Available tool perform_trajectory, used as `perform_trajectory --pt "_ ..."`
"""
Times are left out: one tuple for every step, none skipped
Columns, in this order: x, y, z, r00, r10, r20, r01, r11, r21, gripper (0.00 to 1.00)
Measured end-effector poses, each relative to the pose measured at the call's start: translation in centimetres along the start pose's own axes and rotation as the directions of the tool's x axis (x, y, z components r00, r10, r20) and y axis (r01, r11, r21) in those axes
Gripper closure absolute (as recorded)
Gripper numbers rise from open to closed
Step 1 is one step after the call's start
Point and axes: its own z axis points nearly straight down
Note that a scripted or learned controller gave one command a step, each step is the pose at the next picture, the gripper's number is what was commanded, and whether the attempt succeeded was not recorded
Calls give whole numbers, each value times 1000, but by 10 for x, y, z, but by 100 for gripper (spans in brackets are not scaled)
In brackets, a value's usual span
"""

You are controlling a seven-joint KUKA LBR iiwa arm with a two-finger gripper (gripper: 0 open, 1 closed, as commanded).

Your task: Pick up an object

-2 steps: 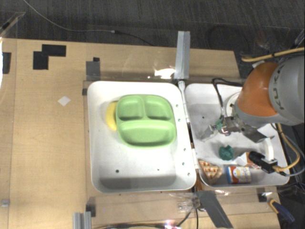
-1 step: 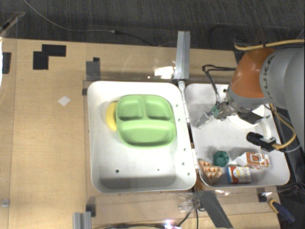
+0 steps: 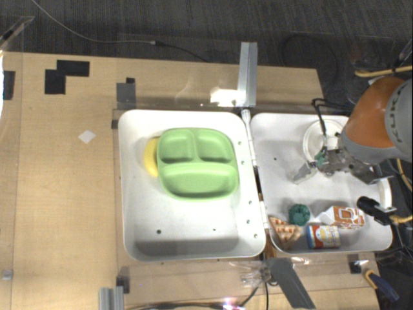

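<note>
1. While the grey arm with its orange band reaches in from the right, its two-finger gripper [image 3: 317,167] hangs low over the upper middle of the right white bin [image 3: 277,192]; one finger [image 3: 302,173] slants down to the left toward the bin floor, and nothing shows between the fingers, which look spread apart, though the wrist hides part of them.
2. Just behind the gripper sits a round white bowl-like dish [image 3: 317,137], partly covered by the arm.
3. Along the near edge of the same bin lie the likely candidates: a small dark green rounded object [image 3: 299,214], a brown patterned snack-like piece [image 3: 284,229], a small can with a blue and orange label [image 3: 322,236], and a white and orange carton [image 3: 347,216] lying on its side.
4. The left white bin [image 3: 187,237] carries a green divided plastic tray [image 3: 195,162] with a yellow object [image 3: 150,157] peeping out at its left side.
5. Judged from this, the pick is not yet done: no object is lifted or gripped, and choosing, closing on and raising one all remain.
</note>
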Motion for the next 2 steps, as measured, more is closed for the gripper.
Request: perform_trajectory --pt "59 -47 -37 968 -251 -7 251 968 6 0" --pt "69 -70 -3 965 -263 3 263 965 -7 0"
